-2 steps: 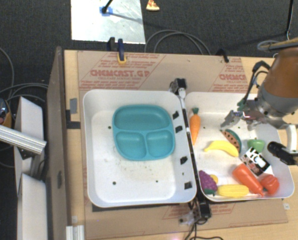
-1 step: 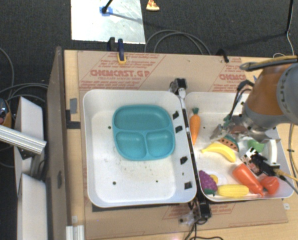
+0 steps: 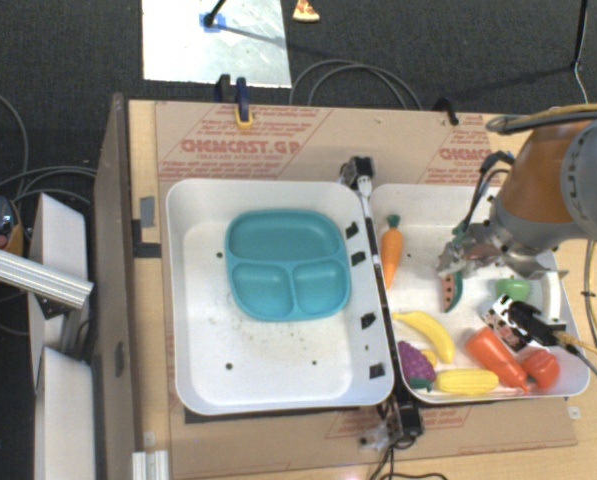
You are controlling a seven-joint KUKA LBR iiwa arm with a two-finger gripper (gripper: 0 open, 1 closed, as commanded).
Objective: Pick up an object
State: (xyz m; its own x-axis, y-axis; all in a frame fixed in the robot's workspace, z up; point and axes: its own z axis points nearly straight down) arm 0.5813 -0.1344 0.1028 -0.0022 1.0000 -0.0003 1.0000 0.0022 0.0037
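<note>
Camera view: watermelon slice (image 3: 451, 290) at right bin (image 3: 418, 268) centre, directly under pincer (image 3: 462, 256), carrot (image 3: 390, 249) at 9 o'clock, banana (image 3: 428, 332) at 7 o'clock; probably light, rigid, slick plastic, best gripped across the thin flat faces. Arm entering from 3 o'clock, wrist bent down over the slice; pincer state impossible to tell.

Dark carpet floor (image 3: 58, 58), cables trailing; shiny metal sheet (image 3: 218, 28) top; cardboard-covered bench (image 3: 278, 143).
</note>
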